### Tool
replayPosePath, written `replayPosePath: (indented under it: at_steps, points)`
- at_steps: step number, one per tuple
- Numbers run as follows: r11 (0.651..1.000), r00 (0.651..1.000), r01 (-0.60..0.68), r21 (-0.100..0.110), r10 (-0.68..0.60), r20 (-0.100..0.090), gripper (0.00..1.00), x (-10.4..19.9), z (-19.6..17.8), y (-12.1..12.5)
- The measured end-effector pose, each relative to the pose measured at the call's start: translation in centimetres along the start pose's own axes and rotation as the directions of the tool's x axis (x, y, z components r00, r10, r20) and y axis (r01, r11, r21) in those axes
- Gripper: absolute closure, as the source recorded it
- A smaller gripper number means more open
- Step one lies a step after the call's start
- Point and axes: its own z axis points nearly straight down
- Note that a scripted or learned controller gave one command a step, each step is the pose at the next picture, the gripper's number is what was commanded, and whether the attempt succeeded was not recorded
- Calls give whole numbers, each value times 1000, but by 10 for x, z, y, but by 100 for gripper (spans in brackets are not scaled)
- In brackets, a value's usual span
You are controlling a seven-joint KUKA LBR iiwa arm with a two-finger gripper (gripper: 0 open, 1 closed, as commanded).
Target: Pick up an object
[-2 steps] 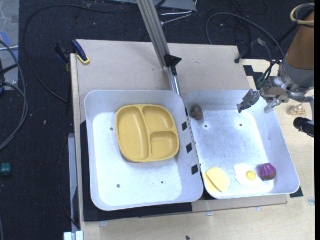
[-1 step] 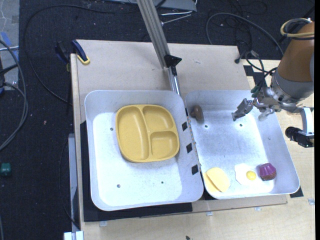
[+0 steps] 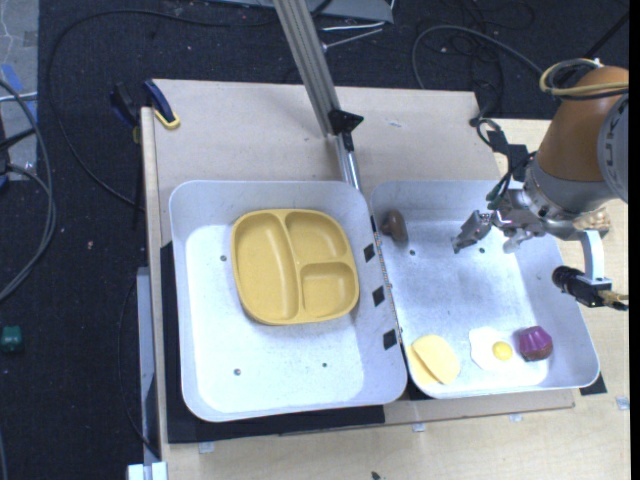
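Nearest us, along the front edge of the right shallow white bin (image 3: 560, 268), lie a flat yellow wedge-shaped toy (image 3: 436, 358), a white fried-egg toy with a yellow yolk (image 3: 494, 349) and a small purple rounded toy (image 3: 534, 343). A small brown rounded object (image 3: 394, 226) sits at that bin's back left corner. The left white bin (image 3: 200, 298) holds a yellow three-compartment plastic tray (image 3: 296, 266).

The grey arm's hand (image 3: 478, 232) hovers over bare bin floor, well apart from every object; we cannot tell its grip state. We judge that descending here would close on nothing, and the flat toys may slip out.
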Motion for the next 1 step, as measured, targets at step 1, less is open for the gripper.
replayPosePath:
  at_steps: [1]
  points:
    - [1000, 1000, 1, -5, -1, 2, 100, 0, -13, 1]
